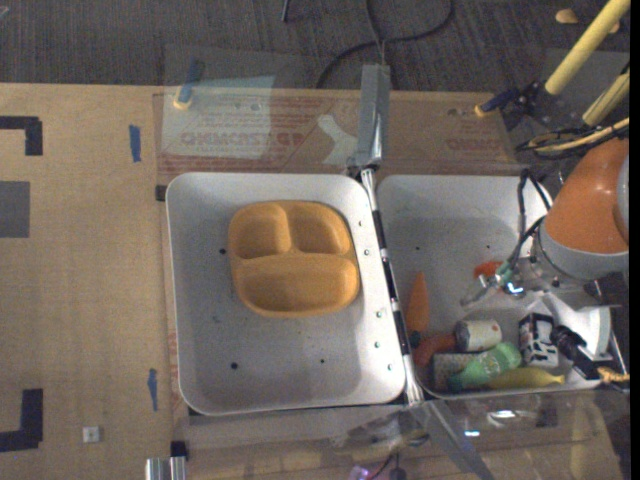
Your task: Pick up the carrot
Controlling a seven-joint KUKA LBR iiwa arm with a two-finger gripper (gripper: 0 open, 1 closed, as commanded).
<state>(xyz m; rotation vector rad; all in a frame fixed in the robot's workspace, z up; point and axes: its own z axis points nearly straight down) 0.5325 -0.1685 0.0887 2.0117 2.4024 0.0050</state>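
The carrot [417, 302] lies in the right bin [440, 208], hard against that bin's left wall at about nine o'clock of the tray, its pointed tip toward twelve and its thicker end toward six, where it nearly touches a reddish-orange item [432, 348] just below. It appears to rest free on the white floor, held by nothing. Farther out, toward five o'clock from it, the bin's near edge is crowded: a small silver can [480, 334] on its side, a green object [490, 364], a yellow banana-shaped piece [525, 378] and a black-and-white item [540, 340] lie bunched together, probably because loose things slide into the low corner. At three o'clock from the carrot the gripper [492, 286] reaches in from the right under the arm's orange band [590, 213], its metal fingers near a small red-orange scrap [487, 267]; whether those fingers are spread or pressed together cannot be told at this size, and nothing can be seen pinched between them. Carrot and gripper are well apart, so the pick looks not yet begun. The wall beside the carrot may leave little room for a finger on that side. In the left bin [200, 298], an orange divided plate [293, 258] sits toward twelve o'clock.
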